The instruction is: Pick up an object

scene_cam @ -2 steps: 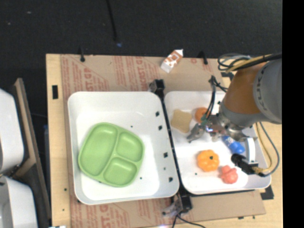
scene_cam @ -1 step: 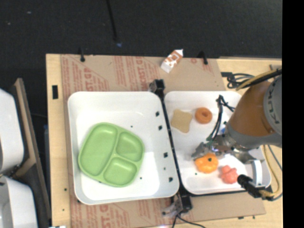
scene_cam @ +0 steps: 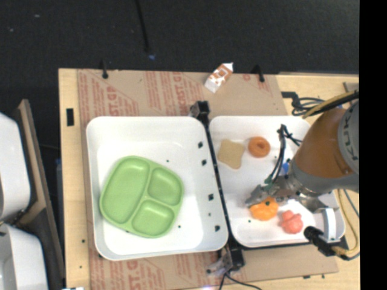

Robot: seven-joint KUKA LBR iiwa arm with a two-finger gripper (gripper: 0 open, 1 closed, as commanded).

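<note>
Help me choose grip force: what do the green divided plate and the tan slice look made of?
Green divided plate: likely hard moulded plastic, going by its smooth, evenly coloured, faintly glossy surface. Tan slice: matte, soft-edged, maybe foam or rubbery toy bread; uncertain.

Dark speckled floor (scene_cam: pixel 181 23) all around, pale wooden bench (scene_cam: pixel 151 92) under brown printed cardboard (scene_cam: pixel 145 95), white furniture (scene_cam: pixel 12 162) at far left
</note>
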